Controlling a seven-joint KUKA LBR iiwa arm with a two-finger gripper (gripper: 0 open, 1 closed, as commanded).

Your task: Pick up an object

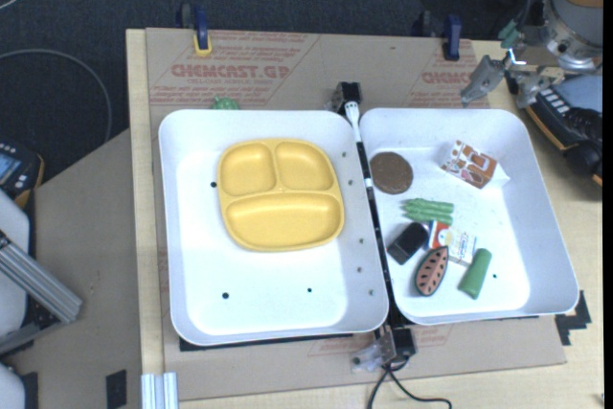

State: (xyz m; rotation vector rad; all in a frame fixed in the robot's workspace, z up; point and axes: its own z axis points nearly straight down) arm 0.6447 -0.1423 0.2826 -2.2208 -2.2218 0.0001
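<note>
Objects are lying clustered in the right bin; yellow tray is sitting in the left bin; gripper is hovering beyond the right bin, jaws' state unclear

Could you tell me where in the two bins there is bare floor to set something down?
Left bin: bare floor in front of the yellow tray, across the near half. Right bin: bare strip along the right wall, and the far edge behind the brown disc and the packet. It is crowded near-centre, around the black block and green cylinder.
</note>
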